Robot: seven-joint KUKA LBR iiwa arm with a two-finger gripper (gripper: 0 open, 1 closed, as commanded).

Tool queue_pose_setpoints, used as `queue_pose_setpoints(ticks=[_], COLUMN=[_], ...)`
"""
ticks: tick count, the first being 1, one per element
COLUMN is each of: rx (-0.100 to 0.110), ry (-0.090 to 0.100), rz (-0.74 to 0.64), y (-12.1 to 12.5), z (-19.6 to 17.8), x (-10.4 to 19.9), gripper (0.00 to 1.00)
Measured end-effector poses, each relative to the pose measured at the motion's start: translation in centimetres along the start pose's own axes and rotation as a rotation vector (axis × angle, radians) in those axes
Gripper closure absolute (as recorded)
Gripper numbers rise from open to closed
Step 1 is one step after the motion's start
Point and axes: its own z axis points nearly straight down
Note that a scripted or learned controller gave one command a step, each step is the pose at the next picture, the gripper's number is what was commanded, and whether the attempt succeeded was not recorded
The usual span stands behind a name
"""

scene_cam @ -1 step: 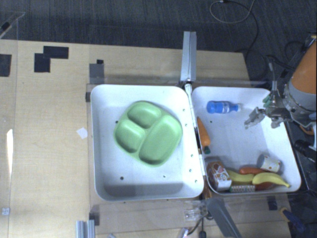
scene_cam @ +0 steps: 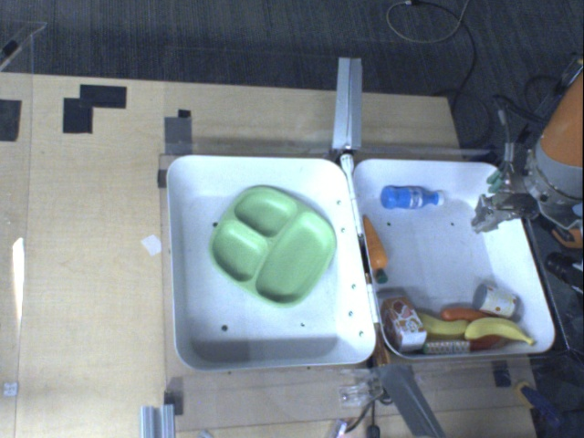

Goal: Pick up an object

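Note:
My gripper (scene_cam: 494,212) hangs over the right edge of the right bin (scene_cam: 438,254), with nothing visible between its fingers. In that bin a blue bottle (scene_cam: 411,197) lies near the back. An orange carrot (scene_cam: 374,245) rests along the left wall. At the front lie a brown and white can (scene_cam: 402,322), a yellow banana (scene_cam: 497,333), a red pepper (scene_cam: 465,316) and a small grey cup (scene_cam: 495,297). The gripper stands well above and right of the bottle, apart from every object.
The left bin (scene_cam: 192,336) holds a green three-compartment plate (scene_cam: 274,245). A metal post (scene_cam: 348,108) stands behind the divider between the bins. Cables lie on the dark floor at the back right.

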Motion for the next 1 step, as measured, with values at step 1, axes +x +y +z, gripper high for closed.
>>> queue_pose_setpoints(ticks=[1], rx=[0.000], ry=[-0.002], rz=[-0.048], y=[-3.12], z=[-14.82], x=[0.51], gripper=[1.00])
